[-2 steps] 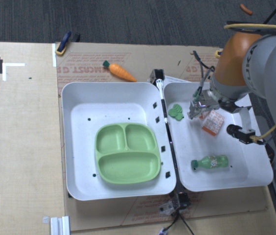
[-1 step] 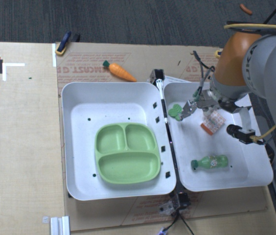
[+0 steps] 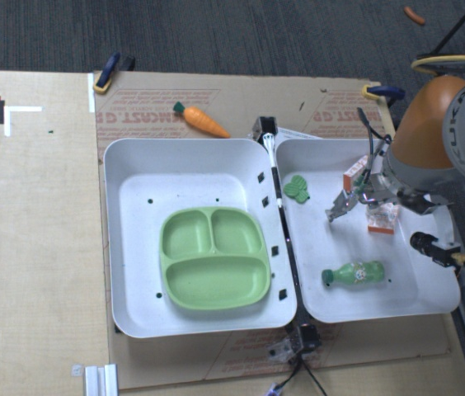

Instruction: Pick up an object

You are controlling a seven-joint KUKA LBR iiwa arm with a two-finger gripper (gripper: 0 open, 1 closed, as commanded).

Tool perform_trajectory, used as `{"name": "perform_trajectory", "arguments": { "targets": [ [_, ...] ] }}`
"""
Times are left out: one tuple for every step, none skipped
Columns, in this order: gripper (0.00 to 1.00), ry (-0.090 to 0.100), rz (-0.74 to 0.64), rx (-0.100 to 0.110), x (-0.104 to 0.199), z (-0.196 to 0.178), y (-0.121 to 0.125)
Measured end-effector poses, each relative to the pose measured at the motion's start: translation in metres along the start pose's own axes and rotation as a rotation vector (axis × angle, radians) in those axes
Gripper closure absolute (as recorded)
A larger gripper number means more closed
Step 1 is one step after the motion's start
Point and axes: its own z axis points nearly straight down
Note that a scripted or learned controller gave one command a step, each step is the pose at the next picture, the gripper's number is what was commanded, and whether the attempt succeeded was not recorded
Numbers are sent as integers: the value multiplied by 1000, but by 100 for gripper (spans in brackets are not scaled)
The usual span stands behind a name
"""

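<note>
The pincer (image 3: 349,200) hangs low in the right bin (image 3: 430,304), likely lining up a grab. Its spread I cannot tell; the green bottle (image 3: 354,274) lies near

Pale green divided plate (image 3: 214,258), white bins (image 3: 125,221), orange carrot (image 3: 203,120) (green-topped), green bottle (image 3: 354,275), red-and-white carton (image 3: 382,219)

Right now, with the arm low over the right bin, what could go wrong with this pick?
1. The gripper is among a small box and a red-and-white packet; it may nudge one and grasp neither.
2. The green bottle lies on its side, so a knock could roll it.
3. The green toy sits near the bin wall, which may block a grasp there.
</note>
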Motion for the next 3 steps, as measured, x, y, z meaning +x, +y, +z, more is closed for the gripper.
{"name": "perform_trajectory", "arguments": {
  "targets": [
    [0, 4, -180, 12, -21, 1, 68],
    [0, 1, -188, 3, -67, 2, 4],
    [100, -1, -186, 1, -67, -9, 4]
  ]
}}
